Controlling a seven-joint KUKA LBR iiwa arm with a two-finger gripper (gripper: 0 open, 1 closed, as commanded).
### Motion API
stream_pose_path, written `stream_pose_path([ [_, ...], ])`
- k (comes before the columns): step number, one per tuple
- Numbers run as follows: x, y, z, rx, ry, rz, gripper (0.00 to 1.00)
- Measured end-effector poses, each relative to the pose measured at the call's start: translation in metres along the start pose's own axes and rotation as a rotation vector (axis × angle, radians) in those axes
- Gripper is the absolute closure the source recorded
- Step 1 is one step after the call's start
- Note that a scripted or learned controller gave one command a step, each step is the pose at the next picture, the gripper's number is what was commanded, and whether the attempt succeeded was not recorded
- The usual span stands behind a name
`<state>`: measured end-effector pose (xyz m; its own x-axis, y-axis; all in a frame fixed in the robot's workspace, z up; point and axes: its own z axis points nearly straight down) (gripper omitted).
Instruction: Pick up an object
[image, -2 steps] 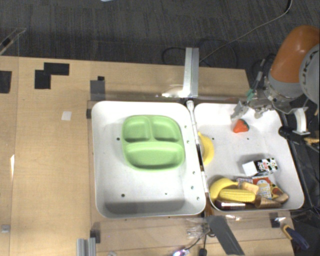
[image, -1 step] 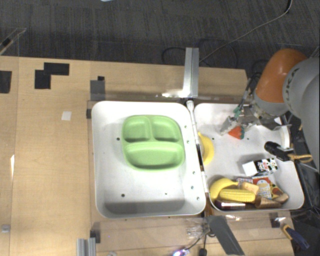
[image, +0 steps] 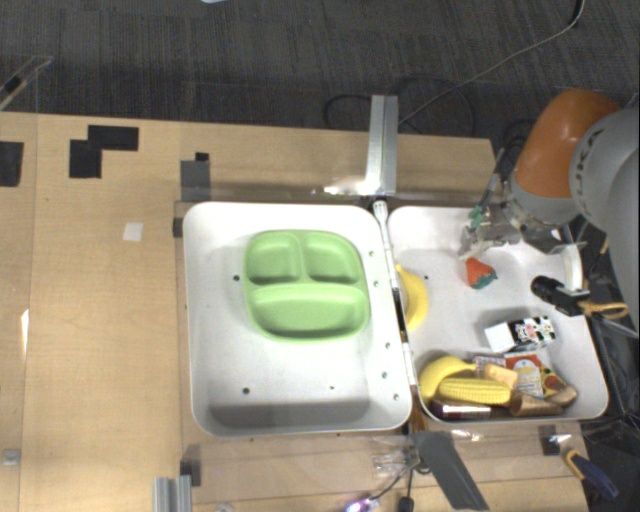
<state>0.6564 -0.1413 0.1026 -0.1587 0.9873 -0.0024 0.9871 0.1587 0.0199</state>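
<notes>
Over the right bin (image: 585, 330), near its far wall, the gripper (image: 487, 232) hangs just above a small red and teal toy (image: 481, 272) lying alone on bare white floor. Whether its hand is wide or narrow I cannot tell, since the metal there is small and blurred; nothing shows gripped. I judge this to be the approach step, with no pick made yet. The next move calls for a short, straight descent onto the toy, centred so both sides are caught. That toy has open room all round it, well apart from the far wall and from the yellow piece (image: 414, 298) against the divider. The near end is crowded: a banana (image: 440, 374), corn (image: 472, 389), a card box (image: 522, 333) and wrappers (image: 527, 381) lie touching, and a grasp there would likely snag neighbours. The left bin (image: 210, 330) bears a green tray (image: 304, 284) in its middle, with bare floor around it.
</notes>
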Motion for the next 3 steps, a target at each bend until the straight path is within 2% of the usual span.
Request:
stream_pose_path([
  [1, 0.005, -0.038, 0.012, 0.006, 0.0, -0.389, 1.0],
  [2, 0.027, 0.009, -0.03, 0.012, 0.001, -0.052, 1.0],
  [3, 0.017, -0.01, 0.013, 0.007, 0.002, -0.63, 1.0],
])
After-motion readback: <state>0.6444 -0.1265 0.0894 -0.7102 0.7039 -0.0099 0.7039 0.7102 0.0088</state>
